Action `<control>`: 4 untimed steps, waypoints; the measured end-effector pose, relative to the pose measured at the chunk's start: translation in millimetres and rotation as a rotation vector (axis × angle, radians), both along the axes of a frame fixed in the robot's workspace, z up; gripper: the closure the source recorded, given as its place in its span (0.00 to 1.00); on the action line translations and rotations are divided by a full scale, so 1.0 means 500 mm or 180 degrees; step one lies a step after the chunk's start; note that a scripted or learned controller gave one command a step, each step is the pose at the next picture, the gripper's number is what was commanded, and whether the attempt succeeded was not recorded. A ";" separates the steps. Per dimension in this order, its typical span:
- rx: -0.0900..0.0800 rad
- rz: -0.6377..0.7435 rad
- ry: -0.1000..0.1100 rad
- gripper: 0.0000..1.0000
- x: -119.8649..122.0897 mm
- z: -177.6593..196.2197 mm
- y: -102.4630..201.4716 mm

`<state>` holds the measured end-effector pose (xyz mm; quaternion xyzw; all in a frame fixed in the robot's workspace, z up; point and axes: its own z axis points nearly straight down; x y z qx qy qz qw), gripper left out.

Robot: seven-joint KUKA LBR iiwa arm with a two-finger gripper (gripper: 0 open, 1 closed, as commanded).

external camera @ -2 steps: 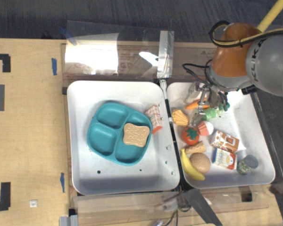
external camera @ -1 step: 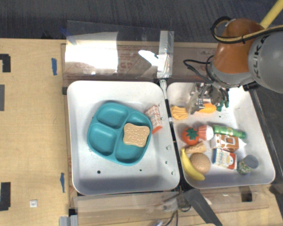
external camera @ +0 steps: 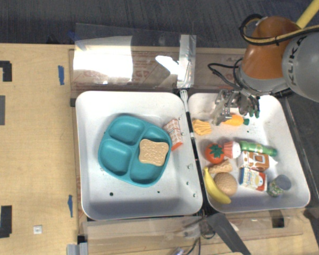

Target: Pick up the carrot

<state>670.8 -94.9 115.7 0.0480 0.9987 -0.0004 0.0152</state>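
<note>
The carrot (external camera: 234, 121), small and orange with a green stub at its right end, lies near the back of the right bin (external camera: 292, 142). My gripper (external camera: 232, 110) hangs from the grey and orange arm right over it, its tip at or just above the carrot's top side. The gripper's own body hides where it meets the carrot, and nothing shows the carrot lifted off the bin floor.
Also in the right bin are a yellow ridged piece (external camera: 202, 127), a tomato (external camera: 214, 152), a green cucumber (external camera: 258, 149), two small cartons (external camera: 253, 178), a can (external camera: 279, 185), a banana (external camera: 213, 187) and a brown roll (external camera: 226, 184). The left bin holds a teal plate (external camera: 117, 147) with toast (external camera: 153, 153) and a red-white packet (external camera: 174, 133).
</note>
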 end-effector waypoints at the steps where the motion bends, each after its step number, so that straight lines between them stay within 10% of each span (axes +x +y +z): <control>1: -0.0008 0.1153 0.0086 1.00 -0.056 -0.028 -0.009; 2: -0.0025 0.1869 0.0057 1.00 -0.104 0.145 0.121; 3: -0.0020 0.1866 0.0069 0.00 -0.106 0.141 0.119; 4: -0.0040 0.2816 0.0062 0.00 -0.073 0.141 0.088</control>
